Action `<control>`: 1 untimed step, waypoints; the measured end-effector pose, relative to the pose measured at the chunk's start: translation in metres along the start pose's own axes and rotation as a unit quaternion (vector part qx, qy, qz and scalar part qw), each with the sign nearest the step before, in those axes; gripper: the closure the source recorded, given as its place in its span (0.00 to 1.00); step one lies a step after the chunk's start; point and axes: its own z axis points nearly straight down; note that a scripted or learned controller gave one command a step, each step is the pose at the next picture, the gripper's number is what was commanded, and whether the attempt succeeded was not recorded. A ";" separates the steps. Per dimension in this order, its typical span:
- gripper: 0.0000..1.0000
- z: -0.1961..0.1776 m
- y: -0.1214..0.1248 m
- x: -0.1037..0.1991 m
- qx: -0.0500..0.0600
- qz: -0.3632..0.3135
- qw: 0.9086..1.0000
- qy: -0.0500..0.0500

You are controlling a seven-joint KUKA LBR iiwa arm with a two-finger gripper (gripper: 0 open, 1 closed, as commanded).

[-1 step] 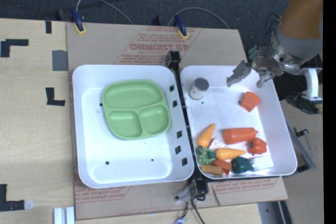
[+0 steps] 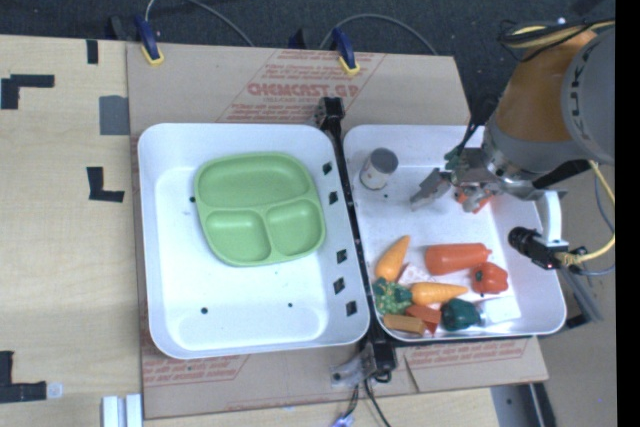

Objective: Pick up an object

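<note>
Seemingly spread, empty fingers of the grey gripper point(image 2: 447, 185) hover in the right white bin point(image 2: 545, 320); descending there risks missing the small grey-and-white canister point(image 2: 378, 169).

A small grey-topped cylindrical can point(image 2: 378, 168) stands upright near the back left corner of the right-hand shallow white bin point(image 2: 545, 320), apart from the rest. Toward the front, plastic toy vegetables cluster together: a slanted orange carrot point(image 2: 393, 257), a long red-orange pepper point(image 2: 458, 258) lying crosswise, a red tomato-like piece point(image 2: 489, 279), a second orange carrot point(image 2: 438, 293), green broccoli point(image 2: 390, 296) and a dark green piece point(image 2: 460, 315).
</note>
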 end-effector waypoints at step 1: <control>0.00 0.075 -0.078 0.044 -0.002 0.000 1.000 0.001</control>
